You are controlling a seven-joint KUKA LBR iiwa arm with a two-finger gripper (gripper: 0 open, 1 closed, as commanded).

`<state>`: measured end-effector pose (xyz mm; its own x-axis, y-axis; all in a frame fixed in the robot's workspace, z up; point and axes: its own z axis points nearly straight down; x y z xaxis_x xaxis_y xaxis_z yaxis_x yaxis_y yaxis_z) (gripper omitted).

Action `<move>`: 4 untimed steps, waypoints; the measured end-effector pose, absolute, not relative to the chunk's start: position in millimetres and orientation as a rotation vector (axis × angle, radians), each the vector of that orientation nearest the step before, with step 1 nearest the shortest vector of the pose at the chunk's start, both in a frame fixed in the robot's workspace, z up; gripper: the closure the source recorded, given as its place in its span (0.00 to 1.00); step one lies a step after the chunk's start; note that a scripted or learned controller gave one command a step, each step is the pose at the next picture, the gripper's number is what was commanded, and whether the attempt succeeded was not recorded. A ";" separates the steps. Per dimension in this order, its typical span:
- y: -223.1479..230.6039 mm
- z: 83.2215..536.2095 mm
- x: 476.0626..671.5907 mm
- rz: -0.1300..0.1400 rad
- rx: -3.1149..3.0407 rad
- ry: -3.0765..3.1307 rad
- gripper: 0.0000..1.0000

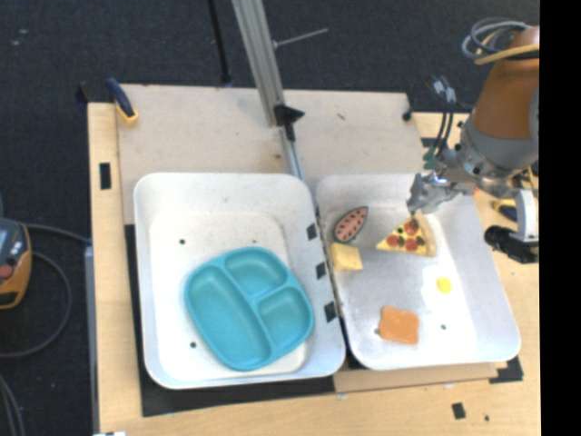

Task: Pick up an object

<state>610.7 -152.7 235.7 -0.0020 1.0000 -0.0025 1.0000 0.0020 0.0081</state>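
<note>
My gripper (423, 198) hangs over the far part of the right bin (495, 316), just above the pizza slice (409, 239). Nothing shows between its fingers. In the same bin lie a brown oval toy with a pink centre (350, 224), a pale yellow block (346, 259), a small yellow piece (443, 286) and an orange block (398, 324). The pizza slice is triangular with red dots, its crust toward the right.
The left bin (163, 207) holds a teal divided plate (250, 307). A slanted aluminium post (263, 62) rises behind the bins. The bench's wooden top (200, 125) runs along the back.
</note>
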 end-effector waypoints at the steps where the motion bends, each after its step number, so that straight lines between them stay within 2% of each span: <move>1: -154.5 288.3 611.9 0.005 2.214 2.219 1.00; 4: -1.1 274.4 588.0 0.001 2.213 2.230 1.00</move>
<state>588.0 -1.1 274.4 -0.0076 1.0000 0.0008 1.0000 0.0076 0.0001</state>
